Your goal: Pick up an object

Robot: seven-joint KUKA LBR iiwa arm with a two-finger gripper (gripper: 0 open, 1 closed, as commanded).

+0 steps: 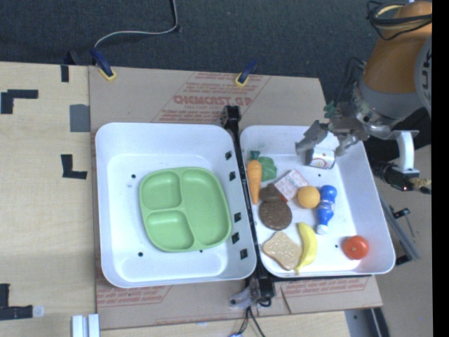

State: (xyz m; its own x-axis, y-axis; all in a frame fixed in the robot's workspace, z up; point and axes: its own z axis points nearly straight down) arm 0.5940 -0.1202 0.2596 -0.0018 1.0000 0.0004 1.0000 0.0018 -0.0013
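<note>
My gripper (326, 146) hangs over the far part of the right bin (372, 188), its two fingers spread open. A small white can with a red label (323, 160) lies just below and between the fingertips; I cannot tell whether they touch it. In the same bin lie a carrot (254, 181), a pink-and-white packet (290, 184), an orange (307, 197), a blue bottle (325, 206), a brown patty (275, 214), a banana (306, 244), a slice of toast (282, 250) and a tomato (356, 247).
The left bin (119, 153) holds a green divided plate (184, 209). A black divider (237, 181) runs between the bins. A green leafy piece (266, 166) lies beside the carrot. The arm's grey and orange body (396, 69) stands at the right.
</note>
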